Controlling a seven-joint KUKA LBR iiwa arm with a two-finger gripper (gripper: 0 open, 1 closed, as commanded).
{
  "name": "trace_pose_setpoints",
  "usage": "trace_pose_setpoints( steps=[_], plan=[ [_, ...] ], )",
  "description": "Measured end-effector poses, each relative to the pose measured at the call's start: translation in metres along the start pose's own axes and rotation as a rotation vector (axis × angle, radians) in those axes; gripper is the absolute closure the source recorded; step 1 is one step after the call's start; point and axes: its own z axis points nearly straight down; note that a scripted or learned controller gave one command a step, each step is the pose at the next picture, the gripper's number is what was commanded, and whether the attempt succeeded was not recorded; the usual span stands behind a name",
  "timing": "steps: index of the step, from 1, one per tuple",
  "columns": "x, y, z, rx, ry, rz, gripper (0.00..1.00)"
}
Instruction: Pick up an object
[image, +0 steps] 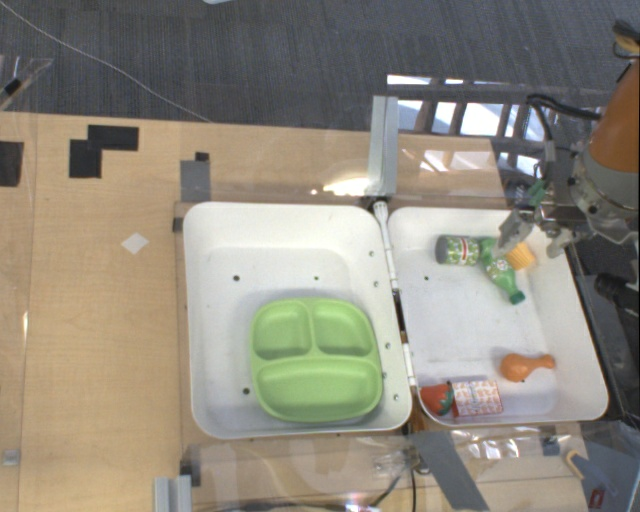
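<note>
Red-labelled packet (463, 398) lies at right bin's (590, 385) near edge. Gripper (530, 232), at far edge over green bottle (500, 272); possibly released, grip state unclear.

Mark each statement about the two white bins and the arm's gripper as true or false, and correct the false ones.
1. The green divided plastic plate lies in the left white bin. True.
2. The orange pear-shaped toy sits on the plate. False: it lies in the right white bin.
3. The gripper hangs over the right bin's far right corner. True.
4. The green bottle stands upright. False: it lies on its side.
5. The green-labelled can lies in the left bin. False: the right bin.
</note>
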Motion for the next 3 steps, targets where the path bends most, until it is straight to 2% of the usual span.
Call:
trace_pose_setpoints(
  steps=[1, 2, 3],
  plan=[
    [-0.039, 0.016, 0.071, -0.002, -0.001, 0.105, 0.0],
    [-0.049, 0.029, 0.171, -0.006, -0.001, 0.047, 0.0],
    [-0.048, 0.03, 0.162, -0.007, -0.001, 0.045, 1.0]
  ],
)
